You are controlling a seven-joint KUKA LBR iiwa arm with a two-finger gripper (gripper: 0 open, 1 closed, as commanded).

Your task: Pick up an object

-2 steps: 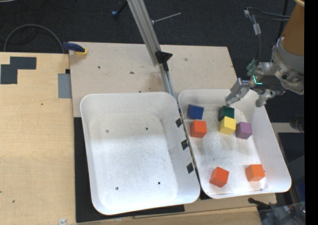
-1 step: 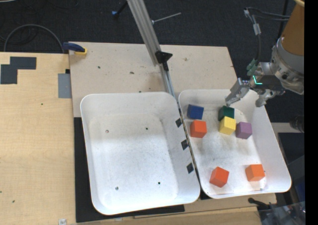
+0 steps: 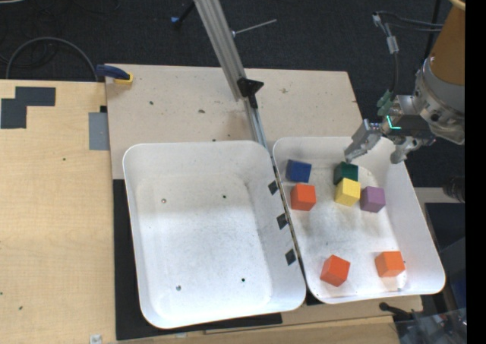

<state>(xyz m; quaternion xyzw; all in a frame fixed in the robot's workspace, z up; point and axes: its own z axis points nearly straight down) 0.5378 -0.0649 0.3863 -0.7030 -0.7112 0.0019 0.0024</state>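
Observation:
Several small blocks lie in the right bin (image 3: pixel 425 251): a blue block (image 3: pixel 298 171), a green block (image 3: pixel 346 172), a yellow block (image 3: pixel 348 191), a purple block (image 3: pixel 372 199), and three orange ones (image 3: pixel 303 197) (image 3: pixel 335 269) (image 3: pixel 389 264). My gripper (image 3: pixel 377 149) hangs over the bin's far right corner, above and to the right of the green block. It is open, its two fingers spread wide with nothing between them.
The left bin (image 3: pixel 144 183) sits beside the right one, with black clips along the shared rim. A slanted aluminium bar (image 3: pixel 222 39) rises behind the bins. A blue and yellow clamp (image 3: pixel 114 73) rests at the bench's far left.

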